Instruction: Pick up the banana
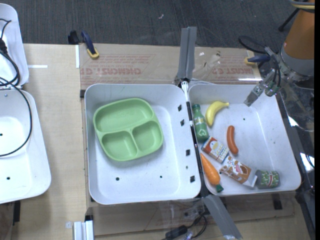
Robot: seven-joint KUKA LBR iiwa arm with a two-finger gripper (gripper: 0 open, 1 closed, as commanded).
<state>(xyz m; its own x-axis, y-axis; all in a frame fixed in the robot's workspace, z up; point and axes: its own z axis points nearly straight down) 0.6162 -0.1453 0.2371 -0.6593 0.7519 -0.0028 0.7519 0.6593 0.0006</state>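
The yellow banana lies curved in the back left part of the right bin, next to the top of a green bottle. My gripper hangs over the bin's back right corner, to the right of the banana and well apart from it. Nothing shows in its grasp. The grey arm with its orange band comes in from the upper right.
Also in the right bin are a red sausage, two small cartons, a carrot and a green can. The left bin holds a green divided plate. A metal divider stands between the bins at the back.
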